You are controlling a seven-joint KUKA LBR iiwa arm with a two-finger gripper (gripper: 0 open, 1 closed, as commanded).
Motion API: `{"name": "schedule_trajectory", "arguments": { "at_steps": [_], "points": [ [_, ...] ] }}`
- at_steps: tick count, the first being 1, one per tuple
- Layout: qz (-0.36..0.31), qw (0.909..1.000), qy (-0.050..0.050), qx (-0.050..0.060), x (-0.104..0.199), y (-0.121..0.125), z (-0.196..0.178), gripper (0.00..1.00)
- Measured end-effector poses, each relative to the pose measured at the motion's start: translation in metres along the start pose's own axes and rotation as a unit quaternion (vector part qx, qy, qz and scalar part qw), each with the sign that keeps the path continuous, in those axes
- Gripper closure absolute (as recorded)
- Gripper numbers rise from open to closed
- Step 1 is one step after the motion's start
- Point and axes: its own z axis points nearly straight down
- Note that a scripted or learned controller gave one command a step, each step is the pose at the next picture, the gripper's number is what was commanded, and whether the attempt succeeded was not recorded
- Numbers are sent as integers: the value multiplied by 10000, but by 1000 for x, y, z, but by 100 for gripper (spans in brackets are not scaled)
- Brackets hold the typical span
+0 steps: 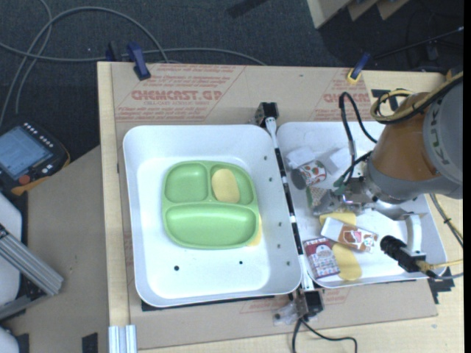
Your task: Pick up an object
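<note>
A green divided tray (210,215) lay in the left white bin (147,271), with a yellow piece (226,186) in its far right compartment. Both bins rested on a board (184,94) printed with red lettering. A blue clamp (137,61) gripped the board's far left edge. A handheld pendant (26,157) sat left of the bench, with grey cables (59,20) on the dark floor beyond.

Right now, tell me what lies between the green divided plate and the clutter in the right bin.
In the camera view, bare white floor of the left bin, then the two bins' adjoining rims with black clips, separate the green divided plate from the packets.
</note>
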Motion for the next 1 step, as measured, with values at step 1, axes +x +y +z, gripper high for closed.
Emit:
{"name": "schedule_trajectory", "arguments": {
  "at_steps": [1],
  "points": [
    [-15,10000,7,3,67,66,-91,100]
  ]
}}
